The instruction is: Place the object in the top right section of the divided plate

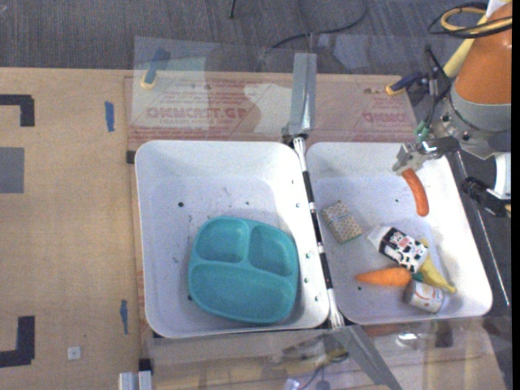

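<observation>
A teal divided plate (244, 270) lies in the left bin (162, 177), with two small sections along its far side and one large section nearest me. My gripper (410, 161) is over the far right part of the right bin (357, 169). It is shut on the top end of a red-orange sausage (418, 193), which hangs down from it. The gripper is well to the right of the plate, across the divider between the bins.
The right bin also holds a tan cracker (341, 221), a cow-patterned carton (400, 248), a carrot (383, 278), a banana (435, 276) and a small can (424, 296). A metal bar (302, 96) runs back from the bins' divider. Cables (455, 19) hang by the arm.
</observation>
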Controlling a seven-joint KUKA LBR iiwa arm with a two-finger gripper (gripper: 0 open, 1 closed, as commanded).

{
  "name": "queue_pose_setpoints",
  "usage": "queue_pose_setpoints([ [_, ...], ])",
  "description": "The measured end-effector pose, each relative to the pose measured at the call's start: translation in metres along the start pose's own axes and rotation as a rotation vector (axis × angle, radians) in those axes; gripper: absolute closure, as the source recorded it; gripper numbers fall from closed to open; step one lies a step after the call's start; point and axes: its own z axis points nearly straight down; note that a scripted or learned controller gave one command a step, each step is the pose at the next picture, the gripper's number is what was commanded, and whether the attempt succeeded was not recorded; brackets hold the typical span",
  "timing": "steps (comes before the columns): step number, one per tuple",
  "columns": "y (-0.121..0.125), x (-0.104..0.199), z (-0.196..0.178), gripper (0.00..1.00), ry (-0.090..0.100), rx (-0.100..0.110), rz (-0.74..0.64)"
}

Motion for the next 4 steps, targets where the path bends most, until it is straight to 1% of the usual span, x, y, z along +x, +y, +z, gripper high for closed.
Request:
queue_pose_setpoints([
  [1, 0.041, 0.005, -0.093, 1.00, 0.000, -0.002, 0.021],
  [2, 0.054, 0.100, -0.040, 1.00, 0.003, 0.001, -0.230],
  [3, 0.060, 0.132, -0.072, 1.00, -0.001, -0.007, -0.636],
  [4, 0.021, 0.210, 0.020, 1.00, 0.003, -0.002, -0.548],
])
